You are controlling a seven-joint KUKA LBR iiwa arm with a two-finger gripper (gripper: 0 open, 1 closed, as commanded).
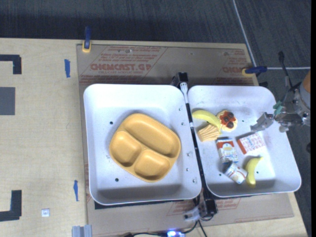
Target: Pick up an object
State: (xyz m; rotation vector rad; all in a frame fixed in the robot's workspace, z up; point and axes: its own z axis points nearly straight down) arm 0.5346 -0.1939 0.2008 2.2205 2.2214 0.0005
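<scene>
Tool (pixel 269 119) over right bin (pixel 289 179), two bananas (pixel 205 116) (pixel 253 168), one yellow tray (pixel 143 146)

The arm comes in low from the right, only its end in sight past the right bin's (pixel 289 147) right edge. The gripper (pixel 262 122) hangs above that bin's right side, nearer the far edge than the near one. Its grey fingers point left and slightly toward the near edge. Nothing sits between them. Whether they are spread or closed is unclear.
</scene>
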